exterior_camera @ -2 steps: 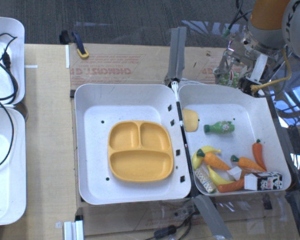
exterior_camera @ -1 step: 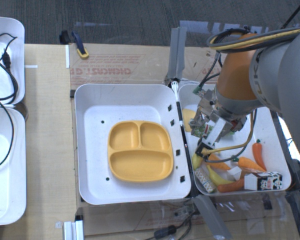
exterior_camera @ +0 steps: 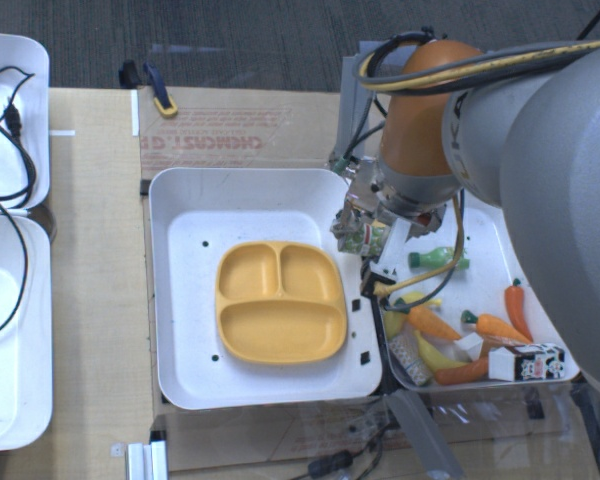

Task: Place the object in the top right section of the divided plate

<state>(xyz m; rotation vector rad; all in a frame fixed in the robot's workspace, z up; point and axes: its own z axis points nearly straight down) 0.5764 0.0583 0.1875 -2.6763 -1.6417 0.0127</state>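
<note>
Room: a dark carpeted floor [exterior_camera: 230, 8] lay beyond the bench.
Surface: a pale wooden bench [exterior_camera: 90, 268] carried a cardboard sheet [exterior_camera: 230, 138] with red print, under the far ends of the two bins.
Left bin [exterior_camera: 190, 368]: it held the yellow divided plate [exterior_camera: 280, 303], flat and near the middle, its top right section [exterior_camera: 310, 271] showing bare yellow.
Right bin [exterior_camera: 490, 238]: a green bottle [exterior_camera: 438, 259], orange carrots [exterior_camera: 500, 326], a banana [exterior_camera: 435, 353] and a small black-and-white carton [exterior_camera: 525, 364] lay in it.
Arm [exterior_camera: 540, 118]: it reached in from the right, its orange band [exterior_camera: 420, 108] above the right bin.
Claw: the gripper [exterior_camera: 365, 233] hung over the rims between the bins, near the plate's top right corner.
Claw state: open or clenched, it could not be told, nor any hold.
Task's thing: which it was could not be told; the loose things all lay in the right bin.
</note>
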